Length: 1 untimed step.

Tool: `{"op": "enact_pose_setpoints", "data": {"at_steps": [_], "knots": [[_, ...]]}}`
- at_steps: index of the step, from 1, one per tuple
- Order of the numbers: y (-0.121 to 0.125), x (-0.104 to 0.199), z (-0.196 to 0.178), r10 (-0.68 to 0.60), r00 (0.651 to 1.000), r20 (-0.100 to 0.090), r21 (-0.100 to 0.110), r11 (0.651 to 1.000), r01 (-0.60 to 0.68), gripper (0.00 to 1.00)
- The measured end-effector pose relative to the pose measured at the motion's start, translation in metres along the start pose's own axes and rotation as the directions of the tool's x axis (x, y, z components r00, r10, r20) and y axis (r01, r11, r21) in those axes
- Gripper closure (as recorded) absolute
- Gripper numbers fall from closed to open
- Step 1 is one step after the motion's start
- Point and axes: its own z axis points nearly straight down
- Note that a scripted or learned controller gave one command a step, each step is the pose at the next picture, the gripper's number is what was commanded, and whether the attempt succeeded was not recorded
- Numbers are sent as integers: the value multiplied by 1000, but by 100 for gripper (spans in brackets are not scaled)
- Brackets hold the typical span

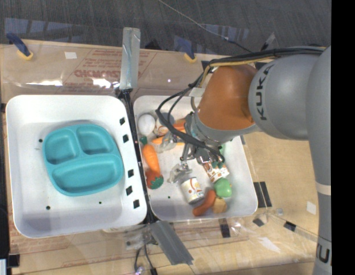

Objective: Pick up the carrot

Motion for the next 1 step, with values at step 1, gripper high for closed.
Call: {"op": "enact_pose_setpoints", "data": {"at_steps": [1], "knots": [[-2, 1, 36, 212, 977, 6, 8, 977, -212, 0]]}}
